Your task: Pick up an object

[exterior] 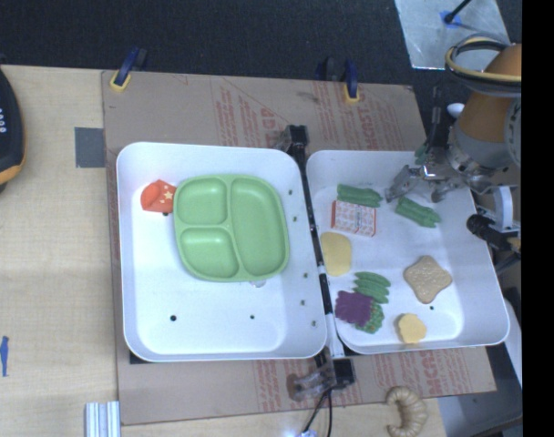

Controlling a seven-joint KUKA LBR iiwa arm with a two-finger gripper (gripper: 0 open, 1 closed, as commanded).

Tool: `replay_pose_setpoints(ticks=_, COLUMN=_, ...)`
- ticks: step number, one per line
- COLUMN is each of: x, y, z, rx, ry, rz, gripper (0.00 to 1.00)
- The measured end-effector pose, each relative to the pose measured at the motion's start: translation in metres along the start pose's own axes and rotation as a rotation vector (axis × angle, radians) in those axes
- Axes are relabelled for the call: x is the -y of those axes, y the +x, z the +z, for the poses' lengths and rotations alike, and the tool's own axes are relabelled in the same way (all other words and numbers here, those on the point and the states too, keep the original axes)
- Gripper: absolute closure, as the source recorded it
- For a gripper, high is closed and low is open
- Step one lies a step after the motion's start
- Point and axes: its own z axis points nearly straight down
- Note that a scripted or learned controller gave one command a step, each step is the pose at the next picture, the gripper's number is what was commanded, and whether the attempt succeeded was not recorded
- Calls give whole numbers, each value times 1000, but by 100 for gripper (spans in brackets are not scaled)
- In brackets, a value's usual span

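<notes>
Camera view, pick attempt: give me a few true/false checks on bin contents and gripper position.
1. The green divided plate lies in the left bin. True.
2. The red toy sits inside one of the plate's compartments. False: it lies on the bin floor beside the plate's left edge.
3. The gripper is over the right bin, near its far edge. True.
4. The purple toy is in the left bin. False: it is in the right bin, near the front.
5. The red-and-white card lies in the right bin. True.

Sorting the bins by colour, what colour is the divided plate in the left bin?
Light green; the divided plate shows clearly in the camera view.
</notes>
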Motion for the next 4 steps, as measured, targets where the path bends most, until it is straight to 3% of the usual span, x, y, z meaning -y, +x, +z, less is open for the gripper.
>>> replay_pose_setpoints(ticks=1, x=15, y=-1, z=-35, rx=-2, ry=2, rz=4, gripper=0)
replay_pose_setpoints(ticks=2, x=29, y=0, z=2, rx=-1, ry=5, rz=2, gripper=0)
replay_pose_setpoints(ticks=3, x=5, y=-2, z=-173, rx=5, ry=-17, rz=1, gripper=0)
replay_pose_setpoints(ticks=4, x=94, y=21, z=-44, rx=-7, ry=19, rz=4, gripper=0)
